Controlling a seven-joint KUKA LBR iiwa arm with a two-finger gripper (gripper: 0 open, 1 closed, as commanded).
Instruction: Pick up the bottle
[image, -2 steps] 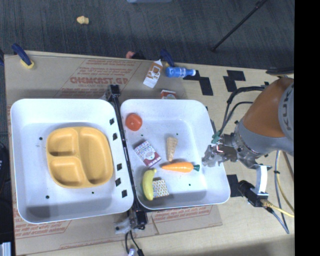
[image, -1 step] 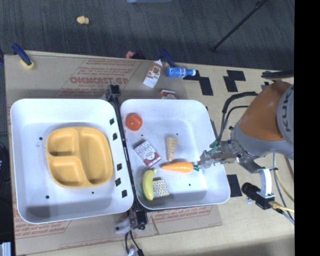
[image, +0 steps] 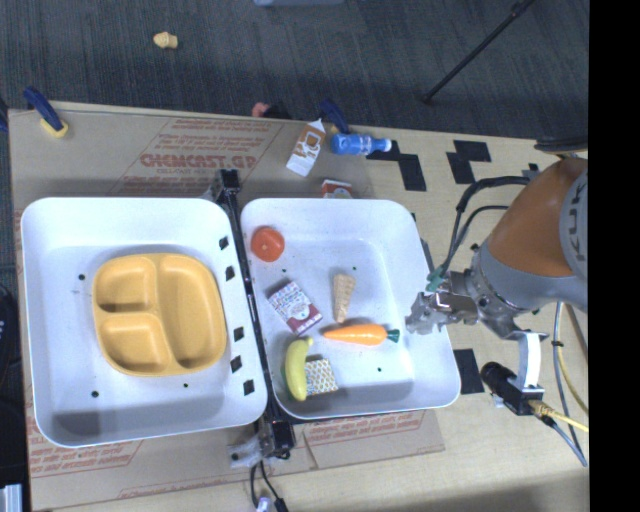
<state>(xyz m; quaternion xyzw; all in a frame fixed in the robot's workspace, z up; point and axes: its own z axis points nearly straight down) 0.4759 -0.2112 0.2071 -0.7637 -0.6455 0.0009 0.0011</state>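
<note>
Bottle (image: 360, 145) lies on its side on the counter (image: 470, 440) beyond the far rim of the right bin (image: 425, 385), outside both bins; gripper (image: 425, 312) sits at that bin's right rim near the carrot (image: 355, 335), well apart from the bottle, and whether it is open or closed cannot be made out. Risk: a descent from here lands on the rim or the carrot, not the bottle. The bottle may also roll off when touched, since it is round and lying flat.

Two white bins (image: 40, 300), one yellow tray (image: 160, 310), one bottle (image: 358, 145), one carrot (image: 355, 335), one banana (image: 297, 368).
</note>
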